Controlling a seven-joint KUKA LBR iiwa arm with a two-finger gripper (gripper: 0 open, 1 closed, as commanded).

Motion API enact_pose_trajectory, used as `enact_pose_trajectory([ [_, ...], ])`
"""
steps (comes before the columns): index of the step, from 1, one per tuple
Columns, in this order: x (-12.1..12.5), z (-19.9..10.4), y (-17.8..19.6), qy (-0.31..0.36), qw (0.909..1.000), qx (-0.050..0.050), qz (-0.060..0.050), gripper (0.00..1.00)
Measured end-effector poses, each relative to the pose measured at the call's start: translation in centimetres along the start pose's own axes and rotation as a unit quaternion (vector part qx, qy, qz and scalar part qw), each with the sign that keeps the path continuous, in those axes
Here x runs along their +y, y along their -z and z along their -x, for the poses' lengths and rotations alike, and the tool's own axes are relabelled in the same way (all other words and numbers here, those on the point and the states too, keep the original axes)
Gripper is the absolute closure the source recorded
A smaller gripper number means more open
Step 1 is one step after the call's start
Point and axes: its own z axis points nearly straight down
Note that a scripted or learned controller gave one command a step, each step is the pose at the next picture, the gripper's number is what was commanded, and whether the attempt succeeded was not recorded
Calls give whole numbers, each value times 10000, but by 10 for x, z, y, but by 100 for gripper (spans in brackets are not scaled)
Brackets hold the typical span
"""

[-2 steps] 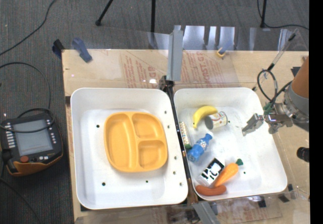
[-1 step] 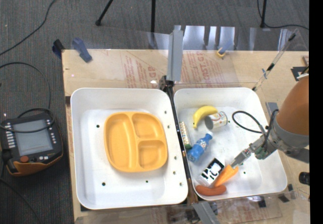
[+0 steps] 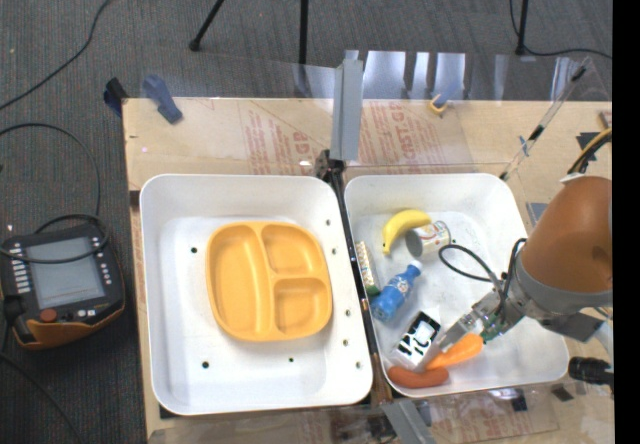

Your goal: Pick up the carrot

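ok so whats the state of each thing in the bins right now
carrot: lying flat near the right bin's front edge, at the gripper's tip
gripper: down low over the carrot's stem end
red sausage-shaped piece: lying flat, against the front wall
banana: lying on its side
small can: tipped on its side
blue bottle: lying down, cap on
yellow divided plate: flat in the left bin, right way up

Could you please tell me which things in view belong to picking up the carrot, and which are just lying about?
Belonging to the job:
- slim orange carrot, right bin
- two-finger gripper, right at the carrot

Lying about:
- yellow banana
- small silver can
- blue plastic bottle
- black-and-white card
- orange-red sausage-shaped piece
- yellow divided tray, left bin
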Motion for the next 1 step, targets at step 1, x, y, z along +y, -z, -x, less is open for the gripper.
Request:
enact_pose_trajectory([
  [1, -14, 18, -11, -2181, 9759, 7, -10, 0],
])
